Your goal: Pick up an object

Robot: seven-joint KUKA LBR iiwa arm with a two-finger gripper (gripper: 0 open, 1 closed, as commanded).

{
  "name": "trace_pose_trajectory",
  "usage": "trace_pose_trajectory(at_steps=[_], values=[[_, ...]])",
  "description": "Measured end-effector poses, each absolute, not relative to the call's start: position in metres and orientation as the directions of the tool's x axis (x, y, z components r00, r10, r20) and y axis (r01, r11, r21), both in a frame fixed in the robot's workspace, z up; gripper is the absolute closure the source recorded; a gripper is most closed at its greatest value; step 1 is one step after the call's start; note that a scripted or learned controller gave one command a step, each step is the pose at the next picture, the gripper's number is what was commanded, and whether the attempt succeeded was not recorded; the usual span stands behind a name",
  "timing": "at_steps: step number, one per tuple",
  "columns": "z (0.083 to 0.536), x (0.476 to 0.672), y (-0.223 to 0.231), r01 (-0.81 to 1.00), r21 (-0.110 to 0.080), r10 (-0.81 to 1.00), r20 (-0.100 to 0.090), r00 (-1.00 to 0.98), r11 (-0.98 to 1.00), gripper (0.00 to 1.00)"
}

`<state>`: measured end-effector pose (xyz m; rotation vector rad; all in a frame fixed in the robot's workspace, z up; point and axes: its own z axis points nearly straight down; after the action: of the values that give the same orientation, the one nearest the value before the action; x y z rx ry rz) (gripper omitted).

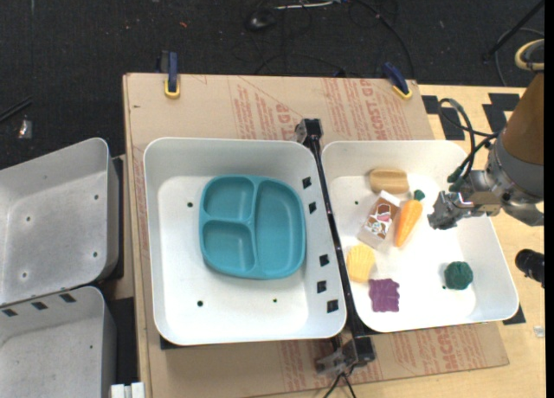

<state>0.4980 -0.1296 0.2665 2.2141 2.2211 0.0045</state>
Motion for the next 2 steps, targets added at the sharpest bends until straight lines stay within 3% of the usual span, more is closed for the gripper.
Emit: trace_pose_trajectory(at_steps=[2], values=[[0.257,0.498,-0.022,1.000,0.001,1.000,0.001,-0.008,0.008,1.00]])
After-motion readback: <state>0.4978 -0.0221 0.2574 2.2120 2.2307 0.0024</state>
